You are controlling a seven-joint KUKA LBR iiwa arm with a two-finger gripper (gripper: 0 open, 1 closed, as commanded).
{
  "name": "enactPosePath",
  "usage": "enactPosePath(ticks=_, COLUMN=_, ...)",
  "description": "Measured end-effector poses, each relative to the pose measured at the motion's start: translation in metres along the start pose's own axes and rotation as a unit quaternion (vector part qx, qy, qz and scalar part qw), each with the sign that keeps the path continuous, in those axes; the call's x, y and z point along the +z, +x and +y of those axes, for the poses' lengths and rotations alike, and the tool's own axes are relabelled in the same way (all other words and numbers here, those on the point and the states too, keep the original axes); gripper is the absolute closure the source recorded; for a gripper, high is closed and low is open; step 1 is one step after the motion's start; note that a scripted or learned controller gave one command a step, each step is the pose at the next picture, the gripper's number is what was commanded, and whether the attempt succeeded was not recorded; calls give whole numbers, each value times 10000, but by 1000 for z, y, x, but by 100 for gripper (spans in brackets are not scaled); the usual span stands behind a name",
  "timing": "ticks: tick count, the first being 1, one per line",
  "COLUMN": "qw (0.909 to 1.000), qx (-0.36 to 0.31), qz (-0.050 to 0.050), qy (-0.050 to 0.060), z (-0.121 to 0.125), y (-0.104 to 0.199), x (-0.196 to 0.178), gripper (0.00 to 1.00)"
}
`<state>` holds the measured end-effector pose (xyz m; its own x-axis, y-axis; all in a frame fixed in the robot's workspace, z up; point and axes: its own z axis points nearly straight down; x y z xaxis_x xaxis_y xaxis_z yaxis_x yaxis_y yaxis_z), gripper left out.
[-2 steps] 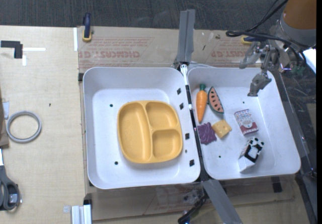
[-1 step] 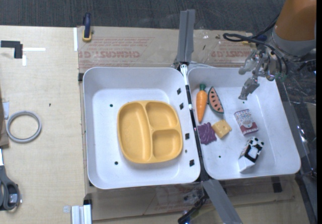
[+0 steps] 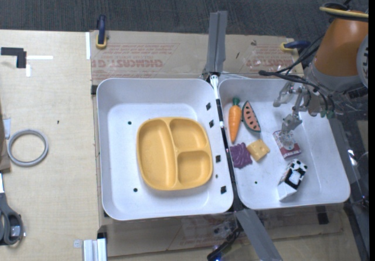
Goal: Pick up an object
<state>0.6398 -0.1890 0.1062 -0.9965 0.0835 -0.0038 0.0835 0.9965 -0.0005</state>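
Jaws (image 3: 288, 134) low in right bin (image 3: 328, 195), over a small red-and-white packet (image 3: 289, 149); spread or closed, cannot tell. Risk: the flat packet slips out, or fingers catch the cow-patterned carton (image 3: 293, 176) just beside it.

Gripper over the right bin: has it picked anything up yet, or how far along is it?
Nothing looks lifted yet. The gripper is low in the right bin, right above a small red-and-white item; whether it grips it I cannot tell. The carrot, watermelon slice, cheese, purple piece and black-and-white toy lie untouched. Grasping and lifting remain.
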Motion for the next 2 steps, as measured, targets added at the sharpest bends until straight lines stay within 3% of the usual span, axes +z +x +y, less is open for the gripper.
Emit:
enactPosePath(ticks=1, qw=10000, qx=-14, qz=-34, qy=8, z=1, y=-2, x=-12, gripper=100)
enactPosePath(ticks=2, qw=9986, qx=-520, qz=3, qy=-3, z=40, y=41, x=11, gripper=100)
